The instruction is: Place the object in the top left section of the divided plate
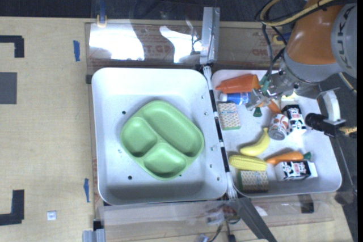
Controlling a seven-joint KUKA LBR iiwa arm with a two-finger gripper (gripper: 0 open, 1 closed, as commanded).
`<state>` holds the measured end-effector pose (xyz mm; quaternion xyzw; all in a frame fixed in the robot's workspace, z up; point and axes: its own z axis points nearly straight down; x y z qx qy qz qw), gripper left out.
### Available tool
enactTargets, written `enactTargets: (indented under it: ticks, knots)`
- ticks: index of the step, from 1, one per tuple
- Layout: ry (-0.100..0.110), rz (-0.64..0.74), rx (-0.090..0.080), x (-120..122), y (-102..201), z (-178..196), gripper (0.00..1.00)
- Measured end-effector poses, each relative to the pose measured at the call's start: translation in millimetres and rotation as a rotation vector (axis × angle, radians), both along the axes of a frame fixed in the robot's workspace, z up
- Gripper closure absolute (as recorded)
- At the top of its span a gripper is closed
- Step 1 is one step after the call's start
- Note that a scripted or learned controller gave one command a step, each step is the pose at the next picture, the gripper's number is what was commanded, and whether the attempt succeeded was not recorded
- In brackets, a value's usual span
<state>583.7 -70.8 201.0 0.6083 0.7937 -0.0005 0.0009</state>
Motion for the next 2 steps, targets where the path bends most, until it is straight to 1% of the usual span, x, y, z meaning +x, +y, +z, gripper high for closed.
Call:
enactTargets:
  ticks: [1, 2]
  knots:
    - [-0.002, -0.172, 0.001, -12, 18, 37, 1.0]
    - [0.004, -0.04, 0.001, -90, 151, -3, 1.0]
